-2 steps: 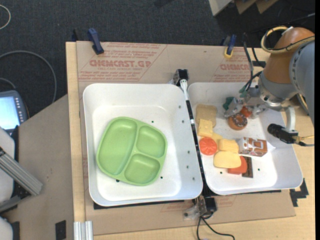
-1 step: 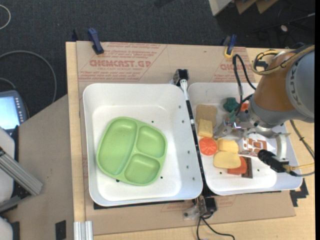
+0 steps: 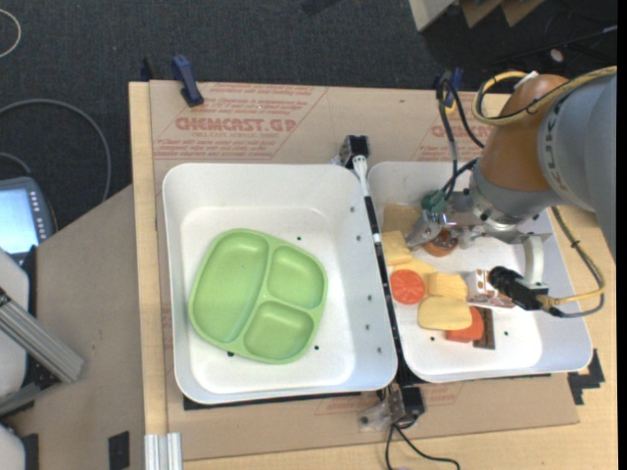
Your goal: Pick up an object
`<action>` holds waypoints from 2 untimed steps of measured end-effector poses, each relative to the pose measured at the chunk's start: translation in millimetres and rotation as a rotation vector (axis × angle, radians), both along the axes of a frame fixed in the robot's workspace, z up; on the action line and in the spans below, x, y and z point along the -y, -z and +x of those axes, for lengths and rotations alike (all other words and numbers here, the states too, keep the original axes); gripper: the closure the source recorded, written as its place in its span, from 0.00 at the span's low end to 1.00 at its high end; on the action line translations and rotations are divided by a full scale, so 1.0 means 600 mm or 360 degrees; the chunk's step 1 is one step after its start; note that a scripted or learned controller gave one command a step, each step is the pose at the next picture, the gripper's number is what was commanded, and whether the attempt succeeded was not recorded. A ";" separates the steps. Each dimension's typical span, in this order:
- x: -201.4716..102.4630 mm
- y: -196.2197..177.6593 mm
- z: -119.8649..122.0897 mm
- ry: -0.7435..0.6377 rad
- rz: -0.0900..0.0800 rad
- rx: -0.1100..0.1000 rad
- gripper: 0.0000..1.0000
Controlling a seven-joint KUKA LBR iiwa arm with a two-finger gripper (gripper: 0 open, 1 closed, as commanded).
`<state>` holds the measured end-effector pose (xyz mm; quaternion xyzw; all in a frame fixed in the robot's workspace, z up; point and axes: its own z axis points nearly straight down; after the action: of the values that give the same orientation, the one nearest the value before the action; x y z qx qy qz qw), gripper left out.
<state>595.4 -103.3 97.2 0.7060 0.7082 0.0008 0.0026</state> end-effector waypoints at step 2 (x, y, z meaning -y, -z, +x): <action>0.081 0.001 0.121 0.0003 -0.0001 0.0000 1.00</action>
<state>667.7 -151.8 96.6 0.7066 0.7076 0.0007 0.0028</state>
